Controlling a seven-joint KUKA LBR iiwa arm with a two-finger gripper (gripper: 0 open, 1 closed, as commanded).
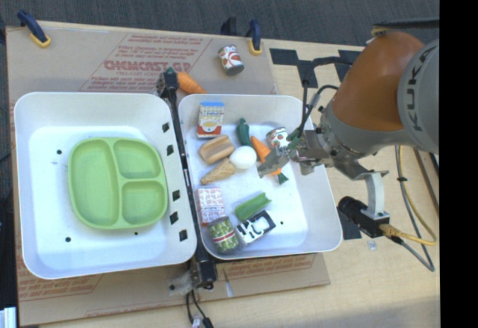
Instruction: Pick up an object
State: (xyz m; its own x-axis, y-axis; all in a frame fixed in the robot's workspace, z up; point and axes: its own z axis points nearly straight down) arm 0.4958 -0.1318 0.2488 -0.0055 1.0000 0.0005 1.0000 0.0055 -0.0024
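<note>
1. The right bin (317, 233) is crowded: a small box (211, 118) at the back, a hot dog (216, 147), a wedge (217, 172), a white egg (243, 158), a green pepper (243, 131), a red packet (210, 204), a green block (252, 206), a jar (222, 235) and a black-and-white card (256, 228) near the front.
2. The left bin (30, 192) holds a green tray (117, 182) with three compartments.
3. Outside the bins, a can (231, 59) lies on the cardboard (well apart from the rest), and a carrot (190, 83) sits at the bins' back corner.
4. The gripper (282, 156) is low over the right bin's right side, beside a small round red-and-white thing (277, 137); whether its jaws are wide or narrow I cannot tell.
5. An orange carrot piece (260, 146) with a green end lies just at the gripper, touching or nearly so; held or not, I can't say.
</note>
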